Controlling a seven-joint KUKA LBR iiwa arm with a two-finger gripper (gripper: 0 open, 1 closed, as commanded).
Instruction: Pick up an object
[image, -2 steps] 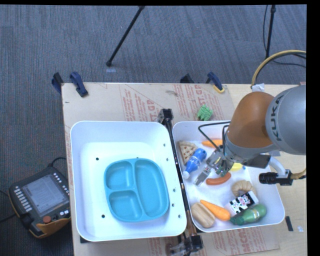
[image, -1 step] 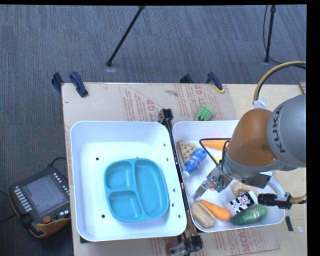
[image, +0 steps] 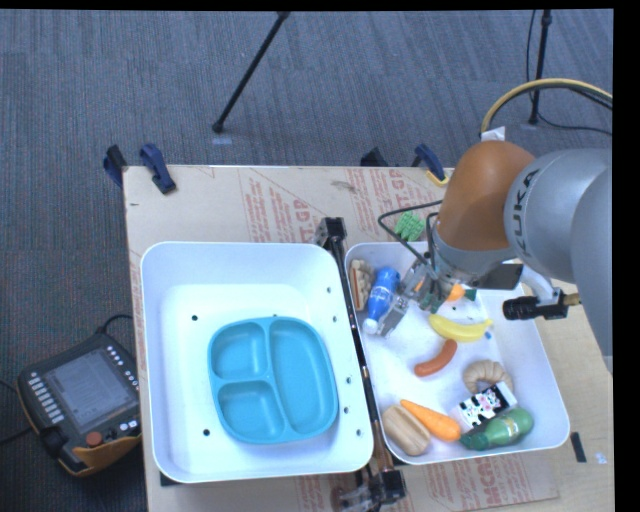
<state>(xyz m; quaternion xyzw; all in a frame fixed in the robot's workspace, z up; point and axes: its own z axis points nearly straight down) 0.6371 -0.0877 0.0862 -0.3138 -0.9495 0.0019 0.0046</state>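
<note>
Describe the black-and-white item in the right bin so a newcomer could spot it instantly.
Look at the right-hand white bin, at its near right corner. The cow-patterned toy lies there between a tan croissant and a green vegetable, with the orange carrot to its left. It is the only item with black patches on white.

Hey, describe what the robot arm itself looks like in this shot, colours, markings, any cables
The arm is bulky and rounded, with a smooth grey shell and a glossy orange band above the wrist. Dark KUKA lettering runs along the grey part beside the band. The gripper below is small, dark and metallic. A yellow-and-black cable loops behind the arm, and thin black wires trail near the wrist.
</note>
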